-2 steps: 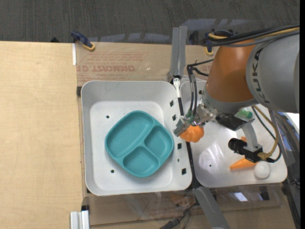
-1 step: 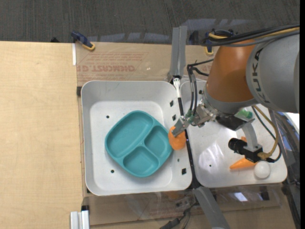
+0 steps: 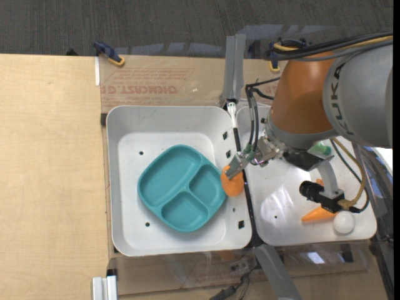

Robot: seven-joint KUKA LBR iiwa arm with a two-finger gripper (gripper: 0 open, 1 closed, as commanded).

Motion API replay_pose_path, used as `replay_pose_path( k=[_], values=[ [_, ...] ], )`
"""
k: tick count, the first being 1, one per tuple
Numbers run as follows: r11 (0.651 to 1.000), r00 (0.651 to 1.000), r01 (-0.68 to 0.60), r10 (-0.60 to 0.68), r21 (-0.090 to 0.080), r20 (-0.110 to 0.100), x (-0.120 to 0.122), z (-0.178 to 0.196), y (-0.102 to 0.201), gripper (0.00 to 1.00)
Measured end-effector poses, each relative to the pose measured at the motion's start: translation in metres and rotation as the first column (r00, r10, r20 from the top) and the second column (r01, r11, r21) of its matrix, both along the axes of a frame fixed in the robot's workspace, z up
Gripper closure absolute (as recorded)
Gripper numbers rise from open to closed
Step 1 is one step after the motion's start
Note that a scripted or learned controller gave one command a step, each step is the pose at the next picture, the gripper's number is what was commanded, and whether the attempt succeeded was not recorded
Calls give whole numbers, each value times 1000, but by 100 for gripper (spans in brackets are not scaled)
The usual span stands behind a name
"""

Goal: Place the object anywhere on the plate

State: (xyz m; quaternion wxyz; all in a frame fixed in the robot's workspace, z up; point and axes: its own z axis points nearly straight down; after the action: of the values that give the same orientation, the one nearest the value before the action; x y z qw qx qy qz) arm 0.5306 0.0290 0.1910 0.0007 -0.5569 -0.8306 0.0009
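Observation:
A teal plate (image 3: 180, 188) with three compartments lies in the left bin (image 3: 128, 167). My gripper (image 3: 234, 169) hangs over the left bin's right edge, just right of the plate. Its fingers are closed on a small orange object (image 3: 232, 185), which hangs just off the plate's right rim.
In the right bin (image 3: 278, 214) lie an orange carrot-shaped piece (image 3: 315, 215), a white ball (image 3: 343, 224) and a green item (image 3: 323, 149) partly hidden under the arm. The ridge between the bins runs directly under the gripper. Brown cardboard lies behind the bins.

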Motion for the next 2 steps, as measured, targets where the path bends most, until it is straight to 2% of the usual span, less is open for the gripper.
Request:
replay_pose_path(
  k=[2],
  values=[
    [1000, 1000, 0, 0, 0, 0, 0, 0, 0, 0]
  ],
)
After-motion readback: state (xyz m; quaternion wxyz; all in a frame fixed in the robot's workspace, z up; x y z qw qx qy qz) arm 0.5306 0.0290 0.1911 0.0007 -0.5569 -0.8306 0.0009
